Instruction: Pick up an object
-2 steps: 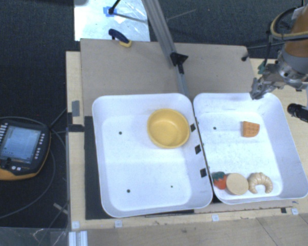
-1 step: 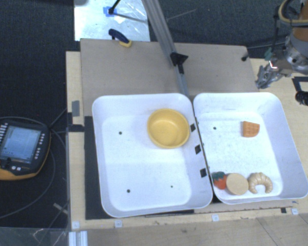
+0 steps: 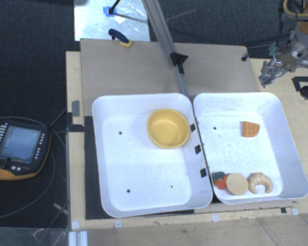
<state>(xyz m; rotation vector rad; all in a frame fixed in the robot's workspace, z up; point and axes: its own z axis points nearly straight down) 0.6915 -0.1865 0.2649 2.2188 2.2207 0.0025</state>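
Observation:
My gripper (image 3: 267, 77) hangs at the upper right, above the bench just beyond the far edge of the right bin (image 3: 277, 106), with nothing visible between its fingers. In the right bin lie an orange waffle piece (image 3: 250, 129) near the far right, and along the near wall a red-and-green toy (image 3: 219, 179), a tan round disc (image 3: 236, 184) and a croissant (image 3: 260, 182). A yellow bowl (image 3: 168, 128) sits upright in the left bin (image 3: 123, 188), near its far right corner.
A metal pole (image 3: 161, 27) slants from the top down to the gap between the bins. A teach pendant (image 3: 18, 147) lies on the floor at the left. A yellow-and-blue clamp (image 3: 119, 37) grips the bench's far edge.

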